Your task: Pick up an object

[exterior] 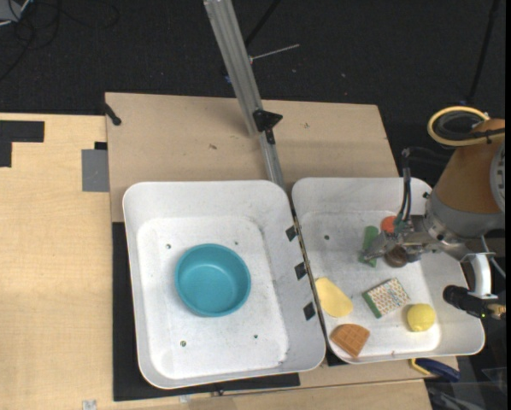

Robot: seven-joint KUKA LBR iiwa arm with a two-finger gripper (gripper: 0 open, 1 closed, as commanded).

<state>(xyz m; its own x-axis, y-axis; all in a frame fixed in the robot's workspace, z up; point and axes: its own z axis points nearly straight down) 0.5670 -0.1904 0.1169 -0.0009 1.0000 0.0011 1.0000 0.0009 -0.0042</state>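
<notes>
My gripper (390, 250) hangs low over the upper right part of the right bin (349, 196), and I cannot tell if my jaws are apart or together, because the view from above is too small there. Just beside my gripper on its left lies a green object (372, 244), and a small red-orange object (389, 225) sits close above it; whether I touch either one, I cannot tell.

Below me is a checkered flat piece (386, 297), with some bare floor between it and my gripper. A yellow ball (420, 317) rests near the lower right rim. A pale yellow piece (332, 296) lies close to the left wall of this bin, and an orange-brown waffle-like piece (350, 339) lies at the bottom edge.

The top left part of the right bin is bare floor.

In the left bin (153, 203) stands a teal bowl (212, 279), well apart from every wall.
</notes>
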